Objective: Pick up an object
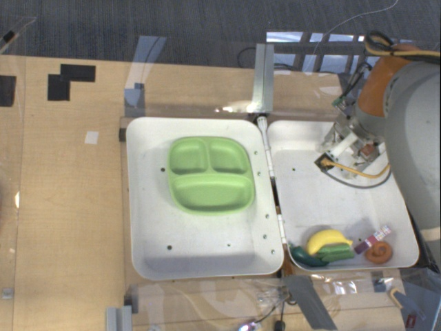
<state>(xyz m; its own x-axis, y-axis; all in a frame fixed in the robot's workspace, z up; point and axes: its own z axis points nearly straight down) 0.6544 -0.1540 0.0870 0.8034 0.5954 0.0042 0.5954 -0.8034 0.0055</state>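
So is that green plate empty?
Empty. The plate lies flat in the left bin, and all three of its compartments show bare green.

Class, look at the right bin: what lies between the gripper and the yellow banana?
Nothing: the camera view shows bare floor of the right bin between the gripper and the banana.

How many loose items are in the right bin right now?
4, all along its near edge: yellow banana, green vegetable, purple-white piece, brown ring. The arm may hide more.
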